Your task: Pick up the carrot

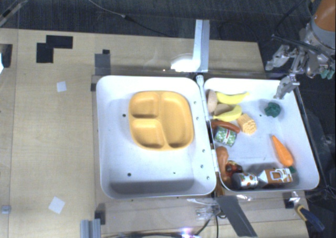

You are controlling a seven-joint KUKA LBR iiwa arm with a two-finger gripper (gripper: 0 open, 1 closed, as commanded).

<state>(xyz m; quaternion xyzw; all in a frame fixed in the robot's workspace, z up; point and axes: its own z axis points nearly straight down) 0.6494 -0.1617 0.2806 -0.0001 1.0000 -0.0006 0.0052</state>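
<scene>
The approach is only starting: the gripper (287,86), whose grasp state I cannot tell, hangs over the right bin's (310,142) far edge, and must descend toward the carrot (282,151) lying near the right wall.

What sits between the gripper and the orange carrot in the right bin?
In the camera view, a small dark green round item lies between the gripper and the orange carrot; otherwise bare white bin floor.

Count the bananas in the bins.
2, both in the right bin, at its far left: one banana near the top edge, the other just below it. More could hide under the pile.
</scene>
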